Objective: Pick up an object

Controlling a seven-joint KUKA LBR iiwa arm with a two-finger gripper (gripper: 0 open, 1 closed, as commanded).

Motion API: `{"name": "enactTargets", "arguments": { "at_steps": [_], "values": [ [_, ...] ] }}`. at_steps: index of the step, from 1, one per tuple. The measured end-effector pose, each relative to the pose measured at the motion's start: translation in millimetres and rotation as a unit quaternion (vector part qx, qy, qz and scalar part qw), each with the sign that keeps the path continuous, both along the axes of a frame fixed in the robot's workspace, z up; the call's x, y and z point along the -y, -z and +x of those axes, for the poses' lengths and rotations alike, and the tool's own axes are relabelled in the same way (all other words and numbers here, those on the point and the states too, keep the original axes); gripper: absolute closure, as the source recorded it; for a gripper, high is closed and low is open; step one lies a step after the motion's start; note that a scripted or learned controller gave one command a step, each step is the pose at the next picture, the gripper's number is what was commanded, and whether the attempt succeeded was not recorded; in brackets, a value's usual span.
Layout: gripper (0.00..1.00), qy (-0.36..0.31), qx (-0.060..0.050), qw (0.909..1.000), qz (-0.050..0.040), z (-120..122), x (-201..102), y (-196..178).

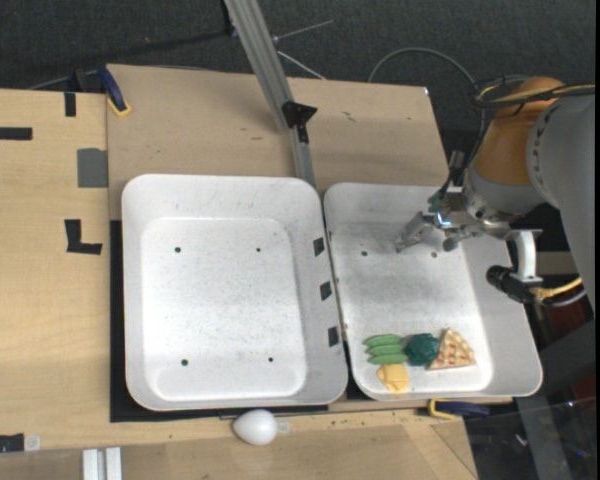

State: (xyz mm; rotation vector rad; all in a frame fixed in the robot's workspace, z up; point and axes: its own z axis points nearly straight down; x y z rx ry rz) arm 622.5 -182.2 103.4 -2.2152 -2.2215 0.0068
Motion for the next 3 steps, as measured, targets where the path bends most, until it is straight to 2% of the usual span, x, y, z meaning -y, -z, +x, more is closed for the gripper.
{"name": "enactTargets", "arguments": {
  "at_steps": [1, 3],
  "values": [
    [1.0, -0.001, 0.002, 1.0, -0.0004, 1, 0, -13],
    [1.0, 0.001, 0.005, 1.0, -0.0005, 2, 0, -99]
  ]
}}
